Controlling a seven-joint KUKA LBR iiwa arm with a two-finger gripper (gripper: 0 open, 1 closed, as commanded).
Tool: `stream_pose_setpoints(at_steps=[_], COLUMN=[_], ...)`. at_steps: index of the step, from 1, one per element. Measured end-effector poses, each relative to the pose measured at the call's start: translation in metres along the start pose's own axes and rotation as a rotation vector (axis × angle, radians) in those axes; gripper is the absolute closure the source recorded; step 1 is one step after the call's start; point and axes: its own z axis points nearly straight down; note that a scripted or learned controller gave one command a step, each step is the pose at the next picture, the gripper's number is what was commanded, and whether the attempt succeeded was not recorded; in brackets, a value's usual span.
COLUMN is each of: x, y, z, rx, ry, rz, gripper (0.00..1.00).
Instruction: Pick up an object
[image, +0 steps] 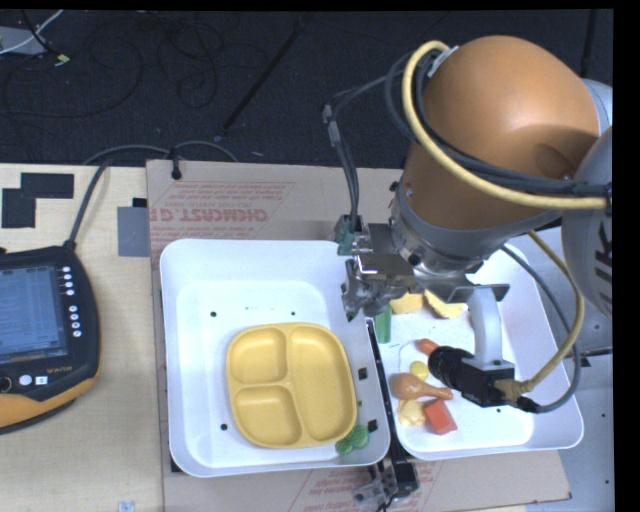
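so the arm (500, 150) hangs low over the right bin (560, 425), where the toy food (425, 385) is piled and waiting to get picked, can't tell what the jaws are doing, while the yellow divided plate (290, 385) fills the left bin (190, 300).

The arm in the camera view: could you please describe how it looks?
A bulky grey arm with a large rounded orange band. A yellow cable loops around the orange part, and thin black cables run alongside. Below sits a metallic wrist with the claw, partly hidden.
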Motion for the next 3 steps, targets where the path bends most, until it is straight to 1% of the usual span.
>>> stream_pose_setpoints(at_steps=[1, 2, 3], x=[-0.098, -0.042, -0.043], y=[0.000, -0.001, 0.000], z=[-0.125, -0.018, -0.034], rx=[-0.016, 0.009, 0.003], ry=[0.000, -0.002, -0.002], rz=[0.012, -0.001, -0.005], gripper=[1.00, 1.00, 1.00])
